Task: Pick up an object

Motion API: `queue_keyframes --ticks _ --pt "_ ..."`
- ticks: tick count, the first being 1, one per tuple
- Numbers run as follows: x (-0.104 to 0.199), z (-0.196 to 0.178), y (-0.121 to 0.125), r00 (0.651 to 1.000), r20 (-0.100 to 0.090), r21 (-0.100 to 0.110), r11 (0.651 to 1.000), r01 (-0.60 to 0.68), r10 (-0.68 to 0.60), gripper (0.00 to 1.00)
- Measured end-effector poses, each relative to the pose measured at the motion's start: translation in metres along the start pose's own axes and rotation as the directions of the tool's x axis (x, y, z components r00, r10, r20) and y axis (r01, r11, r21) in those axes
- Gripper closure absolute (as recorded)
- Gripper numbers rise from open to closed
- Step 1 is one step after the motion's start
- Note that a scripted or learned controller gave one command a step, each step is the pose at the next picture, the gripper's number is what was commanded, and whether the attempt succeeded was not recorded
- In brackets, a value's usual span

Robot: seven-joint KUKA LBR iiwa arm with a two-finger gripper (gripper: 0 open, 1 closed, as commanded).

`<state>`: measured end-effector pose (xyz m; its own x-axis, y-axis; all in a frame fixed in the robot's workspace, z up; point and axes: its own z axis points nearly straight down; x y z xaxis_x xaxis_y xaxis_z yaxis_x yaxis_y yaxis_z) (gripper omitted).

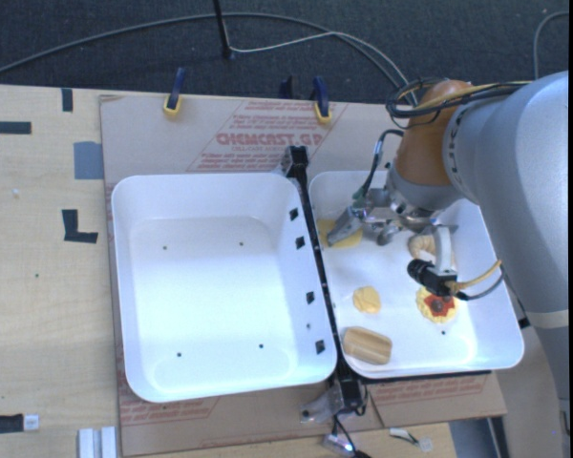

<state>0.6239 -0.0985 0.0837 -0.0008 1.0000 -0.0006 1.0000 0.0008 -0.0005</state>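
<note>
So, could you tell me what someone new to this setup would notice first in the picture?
The big grey arm with its orange band reaches in from the right, its gripper low over the far left part of the right bin. That bin holds a few small food-like pieces: a tan block near the front, a round yellow piece behind it, and a red and yellow piece to the right. The left bin sits alongside.
</note>
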Motion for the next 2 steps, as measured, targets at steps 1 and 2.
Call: queue_keyframes --ticks 1,2 --pt "-0.004 0.003 0.040 1.000 -0.001 0.007 1.000 0.000 0.000 0.00" --pt "0.005 0.000 -0.033 1.000 -0.001 0.000 1.000 0.000 0.000 0.00"
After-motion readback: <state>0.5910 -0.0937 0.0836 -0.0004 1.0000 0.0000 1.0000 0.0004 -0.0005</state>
